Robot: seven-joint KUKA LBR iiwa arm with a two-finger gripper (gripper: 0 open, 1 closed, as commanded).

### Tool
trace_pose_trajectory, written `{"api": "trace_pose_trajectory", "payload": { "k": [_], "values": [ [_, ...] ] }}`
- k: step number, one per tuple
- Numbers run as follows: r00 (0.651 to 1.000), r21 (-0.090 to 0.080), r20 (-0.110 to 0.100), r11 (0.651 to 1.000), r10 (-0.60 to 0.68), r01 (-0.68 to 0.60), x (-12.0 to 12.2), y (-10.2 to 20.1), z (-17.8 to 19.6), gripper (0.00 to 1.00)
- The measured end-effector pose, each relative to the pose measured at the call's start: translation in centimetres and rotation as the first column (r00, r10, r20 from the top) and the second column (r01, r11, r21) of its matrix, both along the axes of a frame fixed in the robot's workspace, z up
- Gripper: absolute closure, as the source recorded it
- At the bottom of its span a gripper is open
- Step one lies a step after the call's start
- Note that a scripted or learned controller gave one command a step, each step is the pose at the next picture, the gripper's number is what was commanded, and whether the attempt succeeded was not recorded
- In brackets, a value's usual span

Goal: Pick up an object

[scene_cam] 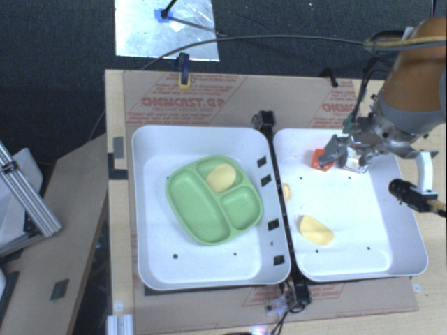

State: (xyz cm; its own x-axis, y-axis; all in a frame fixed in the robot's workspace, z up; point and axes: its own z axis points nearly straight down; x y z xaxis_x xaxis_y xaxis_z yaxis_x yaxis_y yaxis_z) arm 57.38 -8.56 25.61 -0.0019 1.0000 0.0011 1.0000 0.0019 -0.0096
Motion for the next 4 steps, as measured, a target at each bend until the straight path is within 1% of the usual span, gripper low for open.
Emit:
{"api": "trace_pose_trajectory", "payload": {
  "k": [1, 2, 3, 4],
  "values": [
    [1.000, -0.001, 0.011, 1.000, 0.002, -0.002, 0.2, 0.0, 0.6, 0.00],
    [1.000, -0.001, 0.007, 1.000, -0.001, 0.001, -0.8, -0.1, -4.9, 0.00],
    [1.000, 0.000, 0.005, 1.000, -0.001, 0.001, -0.7, -0.2, -11.2, 0.00],
    [1.000, 0.000, 0.006, 1.000, -0.001, 0.001, -0.4, -0.6, -15.5, 0.00]
  ]
}}
